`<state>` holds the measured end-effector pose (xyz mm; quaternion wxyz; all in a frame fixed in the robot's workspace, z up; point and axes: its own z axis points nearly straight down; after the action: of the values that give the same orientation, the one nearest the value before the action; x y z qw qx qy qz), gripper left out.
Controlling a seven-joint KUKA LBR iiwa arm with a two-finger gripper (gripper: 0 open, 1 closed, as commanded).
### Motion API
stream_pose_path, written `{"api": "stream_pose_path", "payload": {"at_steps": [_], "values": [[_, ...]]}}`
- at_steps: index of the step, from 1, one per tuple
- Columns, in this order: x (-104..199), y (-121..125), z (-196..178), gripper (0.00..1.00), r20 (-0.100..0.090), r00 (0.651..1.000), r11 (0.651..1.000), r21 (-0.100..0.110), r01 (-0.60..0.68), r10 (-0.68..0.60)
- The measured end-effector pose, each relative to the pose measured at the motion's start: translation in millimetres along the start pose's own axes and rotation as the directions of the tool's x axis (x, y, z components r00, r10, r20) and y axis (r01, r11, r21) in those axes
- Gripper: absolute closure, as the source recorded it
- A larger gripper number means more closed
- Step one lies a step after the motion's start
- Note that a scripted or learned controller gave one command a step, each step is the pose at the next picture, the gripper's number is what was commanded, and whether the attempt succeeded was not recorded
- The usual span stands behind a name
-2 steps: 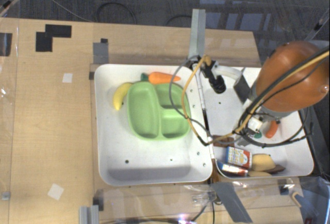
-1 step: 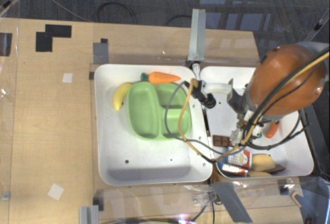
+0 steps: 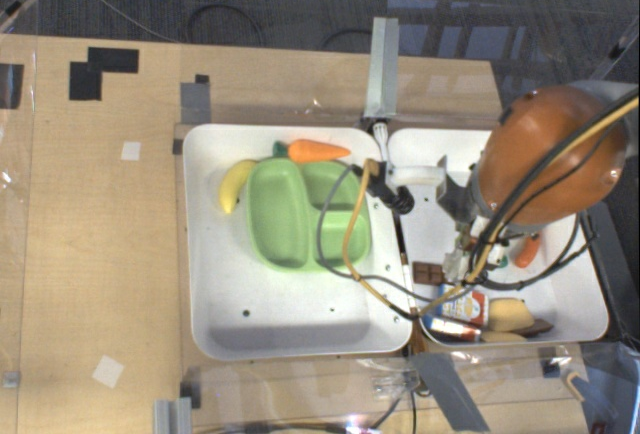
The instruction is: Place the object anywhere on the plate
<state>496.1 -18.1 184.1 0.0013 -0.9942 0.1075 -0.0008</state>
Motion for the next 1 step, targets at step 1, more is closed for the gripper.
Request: {"api": "stream_pose_path", "payload": {"at_steps": [1], "values": [[1.5,-2.1,-10.6,1.0,-0.002,1.0,1.0,0.003,-0.003,0.003]]}}
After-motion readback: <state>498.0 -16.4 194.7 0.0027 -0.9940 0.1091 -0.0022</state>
